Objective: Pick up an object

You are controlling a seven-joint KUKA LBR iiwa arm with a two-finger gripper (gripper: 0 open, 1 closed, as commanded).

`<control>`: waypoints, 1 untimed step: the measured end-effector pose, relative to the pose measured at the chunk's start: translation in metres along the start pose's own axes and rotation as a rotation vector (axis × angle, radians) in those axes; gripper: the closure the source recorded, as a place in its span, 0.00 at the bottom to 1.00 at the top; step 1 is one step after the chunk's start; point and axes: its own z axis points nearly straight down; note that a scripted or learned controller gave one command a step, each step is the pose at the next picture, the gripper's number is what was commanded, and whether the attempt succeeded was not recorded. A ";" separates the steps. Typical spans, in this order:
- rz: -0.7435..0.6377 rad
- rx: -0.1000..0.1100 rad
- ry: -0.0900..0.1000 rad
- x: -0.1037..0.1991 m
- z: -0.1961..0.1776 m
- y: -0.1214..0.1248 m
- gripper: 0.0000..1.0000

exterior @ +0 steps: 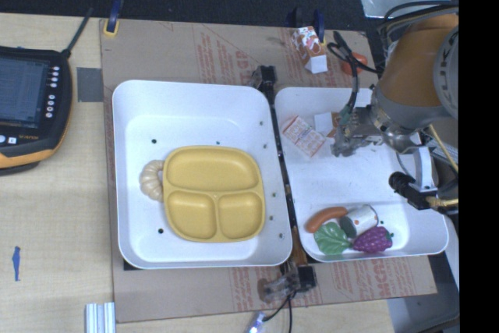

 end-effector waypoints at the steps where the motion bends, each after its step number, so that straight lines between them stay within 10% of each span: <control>1: 0.001 -0.003 0.001 -0.049 -0.060 0.011 1.00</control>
